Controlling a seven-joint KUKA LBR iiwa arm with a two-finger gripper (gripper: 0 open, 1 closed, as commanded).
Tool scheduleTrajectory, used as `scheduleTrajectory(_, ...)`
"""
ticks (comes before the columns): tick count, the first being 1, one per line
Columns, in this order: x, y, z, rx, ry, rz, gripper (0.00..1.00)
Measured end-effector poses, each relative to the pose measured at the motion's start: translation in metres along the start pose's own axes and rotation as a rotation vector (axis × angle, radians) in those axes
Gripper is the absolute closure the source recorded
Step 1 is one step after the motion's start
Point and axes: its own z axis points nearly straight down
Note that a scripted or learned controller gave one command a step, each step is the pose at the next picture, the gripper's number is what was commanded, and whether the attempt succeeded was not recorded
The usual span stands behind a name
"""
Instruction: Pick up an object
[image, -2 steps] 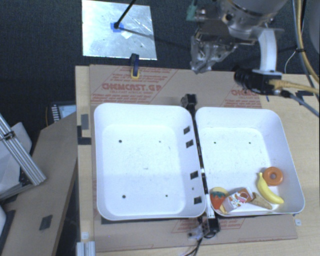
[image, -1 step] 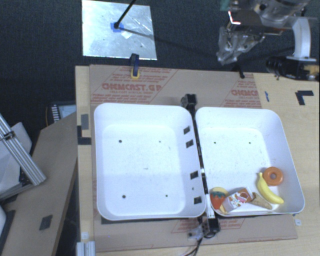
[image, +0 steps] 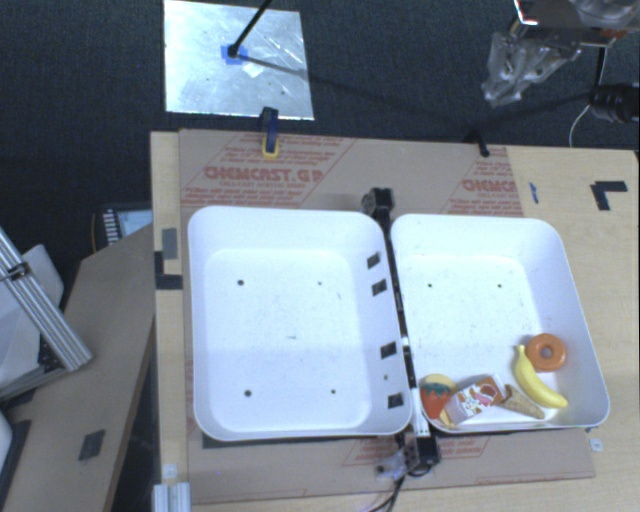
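Four small items crowd the right white bin's (image: 560, 260) near corner; the claw (image: 520, 62), grip state unclear, should target the yellow plastic banana (image: 537, 380).

White bins (image: 470, 250) — smooth matt plastic; bench (image: 560, 180) — brown cardboard.

Dark carpet floor (image: 80, 100), shiny metal sheet (image: 238, 60), wooden bench (image: 560, 190), aluminium rail (image: 40, 310)

The end effector (image: 520, 62) is blurred and cut off by the top edge, its fingers indistinct.
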Motion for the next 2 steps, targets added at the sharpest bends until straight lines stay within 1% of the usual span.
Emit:
scheduleTrajectory(1, -0.064, 0.037, 0.001, 0.000, 0.000, -0.001, 1.00)
scheduleTrajectory(2, -0.118, 0.036, 0.000, 0.000, 0.000, -0.002, 1.00)
